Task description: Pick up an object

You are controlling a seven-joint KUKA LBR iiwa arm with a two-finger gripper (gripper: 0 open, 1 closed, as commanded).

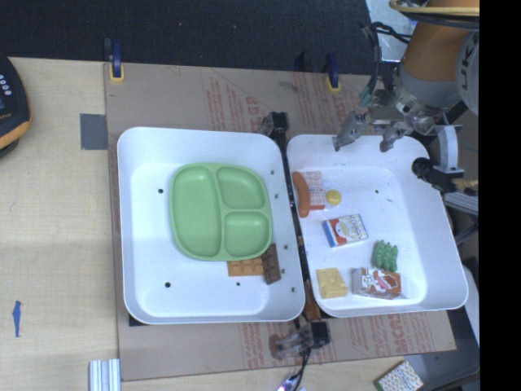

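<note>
Nearest the camera, at the lower edge of the counter (57, 243), a small patterned packet (399, 375) lies outside both bins. The left bin (138, 292) carries a green divided plate (220, 212), with an orange block (244, 268) and a brown block (271, 263) touching its near rim. The right bin (444, 296) carries the candidate items: a sausage (301, 194) against the left wall, a small yellow piece (333, 197) just beside it, a red-and-white carton (346, 230) near the centre, a green toy (385, 255), a yellow block (331, 283) and a brown packet (378, 283) along the near side. The claw (364, 135) hangs above the far rim of the right bin, released, with its two fingers spread apart and nothing between them. No item is yet lifted; all candidates remain on the bin floor, well apart from the claw. Probable faults from this position: a straight descent meets the bin rim or bare floor, since no item lies below the fingers. The sausage sits tight to the wall, so one finger may strike the wall. The brown packet and yellow block lie close together, so a grasp there may push one aside or catch both.
</note>
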